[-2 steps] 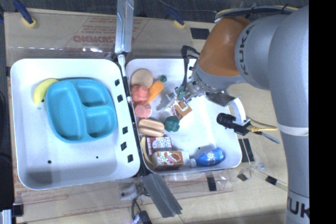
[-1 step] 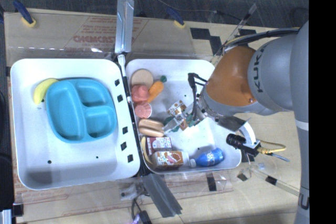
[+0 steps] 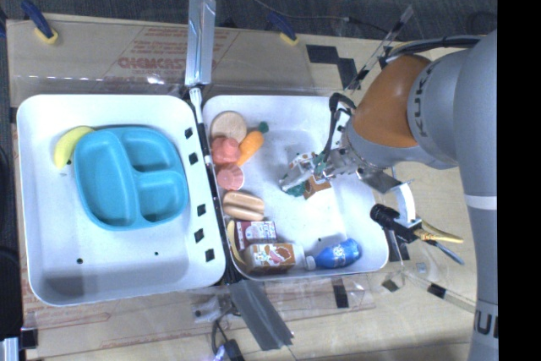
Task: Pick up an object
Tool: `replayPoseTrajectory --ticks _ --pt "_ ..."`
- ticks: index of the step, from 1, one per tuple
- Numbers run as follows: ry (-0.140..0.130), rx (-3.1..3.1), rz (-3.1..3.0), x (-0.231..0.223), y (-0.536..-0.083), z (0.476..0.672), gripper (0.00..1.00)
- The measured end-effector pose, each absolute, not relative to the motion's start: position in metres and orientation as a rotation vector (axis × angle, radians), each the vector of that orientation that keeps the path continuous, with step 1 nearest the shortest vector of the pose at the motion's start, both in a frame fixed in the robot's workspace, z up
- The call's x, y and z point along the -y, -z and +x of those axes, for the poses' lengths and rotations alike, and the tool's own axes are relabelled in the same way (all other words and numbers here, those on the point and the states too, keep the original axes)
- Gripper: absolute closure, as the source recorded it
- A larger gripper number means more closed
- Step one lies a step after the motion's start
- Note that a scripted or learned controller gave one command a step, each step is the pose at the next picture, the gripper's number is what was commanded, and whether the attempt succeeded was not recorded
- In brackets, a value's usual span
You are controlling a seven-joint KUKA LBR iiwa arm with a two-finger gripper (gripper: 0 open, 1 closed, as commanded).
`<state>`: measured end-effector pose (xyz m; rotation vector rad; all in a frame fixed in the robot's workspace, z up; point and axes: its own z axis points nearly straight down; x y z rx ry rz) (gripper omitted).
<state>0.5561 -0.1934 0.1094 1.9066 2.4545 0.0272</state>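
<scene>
The left bin holds a blue tray with a banana tucked against its far-left edge. In the right bin, food lies along the left wall — a carrot, a hot dog, a carton — and a bottle lies near the front. The gripper sits low mid-bin over a small brown-and-green item, perhaps touching it; I cannot tell whether its jaws are apart or closed.

"CHEMCAST" on the cardboard sheet
</scene>
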Motion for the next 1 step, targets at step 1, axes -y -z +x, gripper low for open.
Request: replayPoseTrajectory --ticks 1 --pt "-0.042 -2.446 1.886 0.1931 -0.1303 0.5634 1.00"
